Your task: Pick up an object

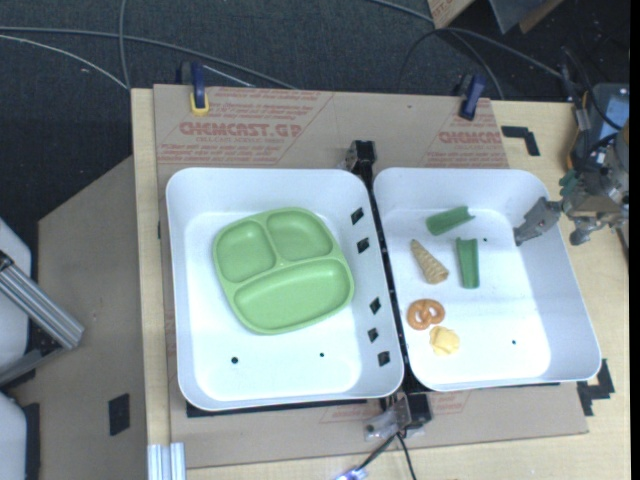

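Observation:
The right bin (560, 338) holds several small items: a green stick (448, 220) near its back, a second green stick (467, 263) standing lengthwise, a tan cone (430, 261), a brown pretzel (426, 314) and a yellow lump (446, 341). My gripper (555, 230) hovers at the right bin's far right rim. It is open, with nothing between its fingers. It stands well to the right of the green sticks and touches none of the items.
A green divided plate (283, 268) lies in the left bin (200, 348). Black clips run along the divider (370, 268) between the bins. Blue clamps (200, 88) hold cardboard at the back edge. Cables cross the dark floor beyond.

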